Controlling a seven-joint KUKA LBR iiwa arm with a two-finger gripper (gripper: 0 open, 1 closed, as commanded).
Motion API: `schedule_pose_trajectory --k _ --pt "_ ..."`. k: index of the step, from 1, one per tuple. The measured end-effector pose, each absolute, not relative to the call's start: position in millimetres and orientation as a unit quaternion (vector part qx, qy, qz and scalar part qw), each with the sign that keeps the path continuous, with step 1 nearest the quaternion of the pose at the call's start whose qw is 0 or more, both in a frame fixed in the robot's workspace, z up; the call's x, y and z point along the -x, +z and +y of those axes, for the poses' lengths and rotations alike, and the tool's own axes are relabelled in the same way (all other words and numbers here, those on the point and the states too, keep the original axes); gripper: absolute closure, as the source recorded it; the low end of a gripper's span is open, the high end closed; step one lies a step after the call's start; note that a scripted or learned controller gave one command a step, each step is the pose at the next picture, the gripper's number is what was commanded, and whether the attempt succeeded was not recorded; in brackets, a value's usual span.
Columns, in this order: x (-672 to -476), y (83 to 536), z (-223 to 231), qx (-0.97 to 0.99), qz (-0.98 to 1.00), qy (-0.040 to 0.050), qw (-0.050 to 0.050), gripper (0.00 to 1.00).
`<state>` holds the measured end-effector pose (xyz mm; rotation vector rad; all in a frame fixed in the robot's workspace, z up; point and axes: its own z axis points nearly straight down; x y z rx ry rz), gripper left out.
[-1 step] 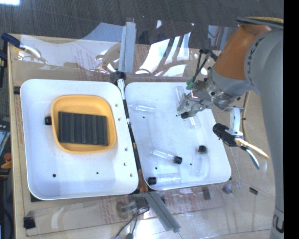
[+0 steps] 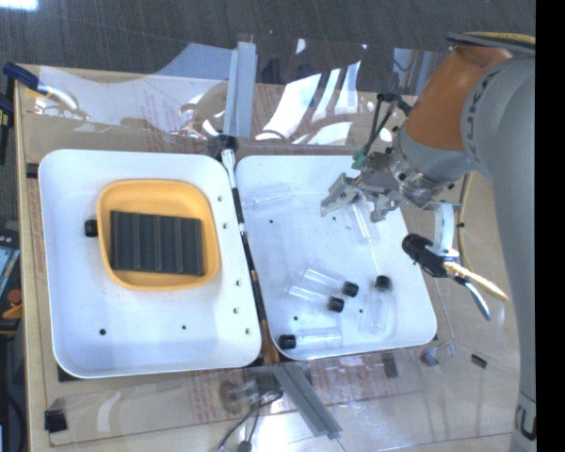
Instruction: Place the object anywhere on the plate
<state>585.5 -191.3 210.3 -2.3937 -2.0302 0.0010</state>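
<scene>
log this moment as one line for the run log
arm: over right bin | claw: above bin floor, near its back | clear vials: lying in right bin | yellow plate: left bin, holds dark ridged insert | placement: not yet done

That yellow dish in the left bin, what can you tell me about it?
The yellow rounded-rectangle plate looks like plastic, with a raised glossy rim and a dark ribbed rectangular insert lying in its well. It lies flat, a little left of centre in the left shallow white bin. A small black piece sits on the bin floor by its left edge; whether they touch is unclear.
</scene>
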Motion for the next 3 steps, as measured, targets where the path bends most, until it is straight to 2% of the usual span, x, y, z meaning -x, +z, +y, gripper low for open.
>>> schedule_pose_trajectory --k 1,2,3 --pt "-585.5 210 -191 0.763 -0.647 0.0003 0.001 0.00" --pt "-594.3 199 -161 0.646 -0.764 0.0007 0.002 0.00" --pt "-579.5 225 -123 0.675 -0.738 0.0014 0.003 0.00"
